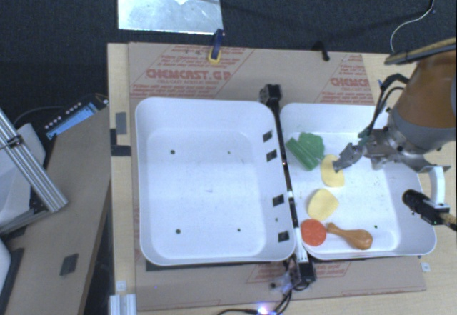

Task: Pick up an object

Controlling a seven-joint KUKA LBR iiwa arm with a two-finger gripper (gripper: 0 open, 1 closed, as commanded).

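The right bin (389,115) holds several toy foods. A green ridged piece (307,149) lies near its left wall. A pale yellow piece (331,172) sits just right of it, and a second yellow piece (322,203) lies lower down. A red round piece (313,233) and an orange drumstick shape (349,236) rest near the front wall. My gripper (345,159) reaches in from the right, its tip right at the upper yellow piece's top edge. Nothing shows between its fingers.
The left bin (153,163) stands beside the right one, joined by a black clip strip (280,163). Both rest on a cardboard sheet (193,71). A black part of the arm (425,206) hangs over the right bin's right side.
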